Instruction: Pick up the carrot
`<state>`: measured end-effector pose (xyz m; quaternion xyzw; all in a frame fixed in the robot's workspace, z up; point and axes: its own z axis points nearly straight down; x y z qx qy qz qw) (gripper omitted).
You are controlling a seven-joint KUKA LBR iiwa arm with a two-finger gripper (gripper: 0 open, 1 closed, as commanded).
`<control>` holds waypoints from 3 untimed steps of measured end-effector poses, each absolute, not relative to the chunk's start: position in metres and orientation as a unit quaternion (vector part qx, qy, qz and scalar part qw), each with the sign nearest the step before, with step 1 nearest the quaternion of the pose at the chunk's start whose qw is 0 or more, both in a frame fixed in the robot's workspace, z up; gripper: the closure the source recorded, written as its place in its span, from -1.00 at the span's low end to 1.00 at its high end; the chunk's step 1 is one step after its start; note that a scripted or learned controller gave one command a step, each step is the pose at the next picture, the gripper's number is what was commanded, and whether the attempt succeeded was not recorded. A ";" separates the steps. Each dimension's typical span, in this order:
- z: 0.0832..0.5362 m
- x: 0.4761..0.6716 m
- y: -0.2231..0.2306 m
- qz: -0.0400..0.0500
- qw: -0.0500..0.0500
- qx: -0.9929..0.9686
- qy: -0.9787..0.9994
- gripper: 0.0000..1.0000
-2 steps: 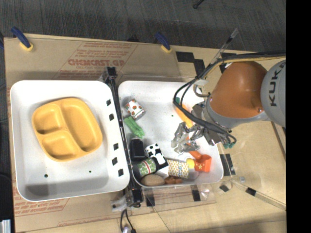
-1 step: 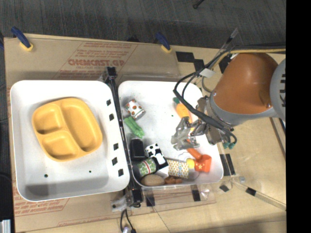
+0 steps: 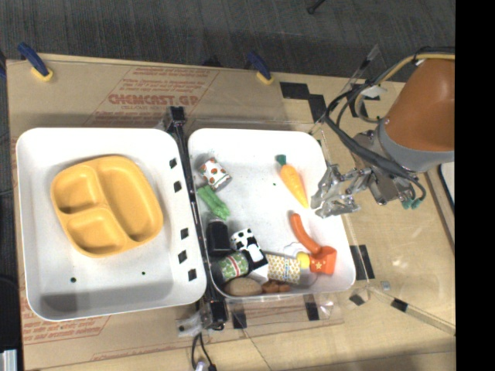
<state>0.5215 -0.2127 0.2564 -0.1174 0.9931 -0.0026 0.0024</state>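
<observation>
lying clear in right bin (image 3: 232,141), carrot (image 3: 292,181), orange tool (image 3: 308,242) near; fingers (image 3: 334,195) beside, state unclear

The two white bins (image 3: 255,141) are looking like smooth plastic with a faint sheen, the left one showing a soft shadow across its floor. The yellow divided tray (image 3: 107,203) is reading as matt moulded plastic. The carrot (image 3: 292,182) is appearing as smooth, slightly glossy toy plastic, orange with a green tip. The claw (image 3: 334,199) is glinting like bare metal. The arm's orange band (image 3: 421,107) is showing a smooth satin finish. The desk (image 3: 124,91) is looking like matt brown cardboard with red print.
</observation>
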 end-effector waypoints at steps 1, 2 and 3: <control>0.093 0.528 -0.210 0.000 0.002 -0.167 0.986 1.00; 0.193 0.538 -0.171 -0.001 0.005 -0.089 0.996 1.00; 0.202 0.539 -0.169 -0.001 0.004 -0.092 0.996 1.00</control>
